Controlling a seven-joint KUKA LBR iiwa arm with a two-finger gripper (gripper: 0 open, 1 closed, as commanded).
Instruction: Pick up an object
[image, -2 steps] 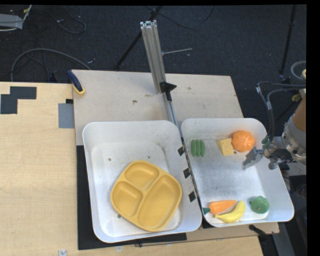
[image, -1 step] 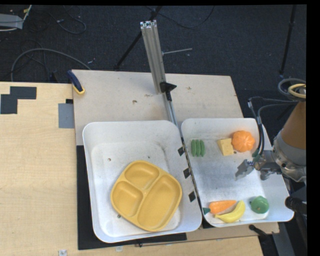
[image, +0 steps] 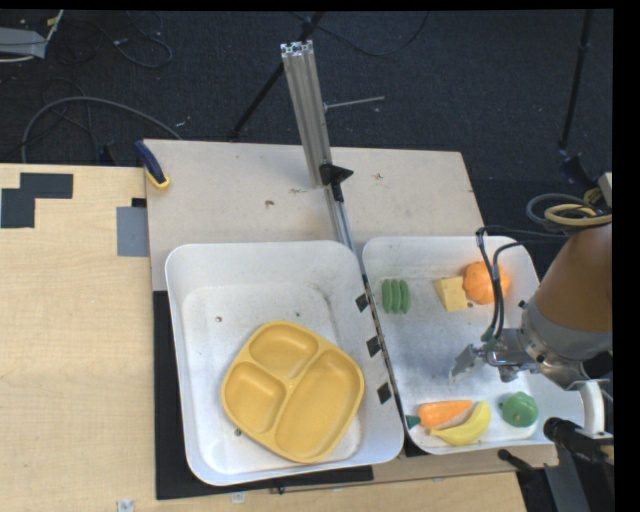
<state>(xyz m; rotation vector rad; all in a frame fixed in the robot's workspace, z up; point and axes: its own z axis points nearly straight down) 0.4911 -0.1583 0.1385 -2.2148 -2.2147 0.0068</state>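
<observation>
My gripper (image: 485, 365) hangs low over the right bin (image: 425, 340), near its middle right, with its fingers open and nothing between them. Along the front wall, just below it, lie an orange carrot (image: 444, 412), a yellow banana (image: 466, 427) and a round green fruit (image: 518, 408). At the back of the same bin sit an orange (image: 480, 283), a yellow block (image: 452, 294) touching it, and a small green ridged piece (image: 396, 296). A black cable runs from the arm up past the orange.
The left bin (image: 200, 300) holds a yellow divided plate (image: 292, 389) at its front right. An aluminium post (image: 308, 110) rises behind the bins. The grey and orange arm (image: 578, 300) covers the right bin's right edge.
</observation>
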